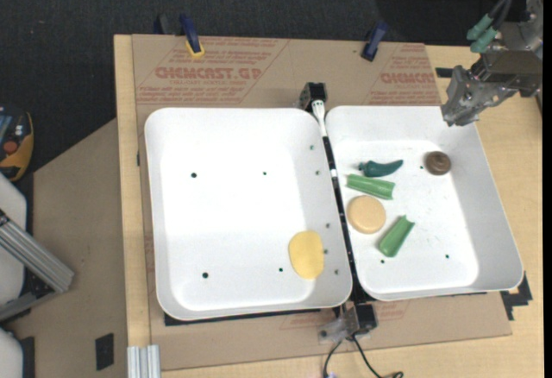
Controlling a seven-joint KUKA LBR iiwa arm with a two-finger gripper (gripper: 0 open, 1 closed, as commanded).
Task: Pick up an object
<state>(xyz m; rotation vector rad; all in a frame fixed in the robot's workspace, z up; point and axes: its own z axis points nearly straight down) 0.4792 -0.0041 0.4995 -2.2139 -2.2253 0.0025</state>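
My gripper (457, 109) hangs over the far right corner of the right bin (483, 273), above and to the right of the objects. Inside that bin lie a dark teal curved piece (381, 167), a light green stick (371, 186), a tan round disc (366, 215), a green block (396, 236) and a small brown round piece (438, 163). A yellow oval piece (306, 254) rests in the left bin (172, 221) near its front right corner. The brown piece sits closest to the gripper, a short way below it.
Cardboard (259, 66) lies under both bins, held by blue clamps (190, 35) at the back edge. A black clip (313, 96) sits where the bins meet at the back. The arm's grey wrist body (509, 66) extends off to the right.
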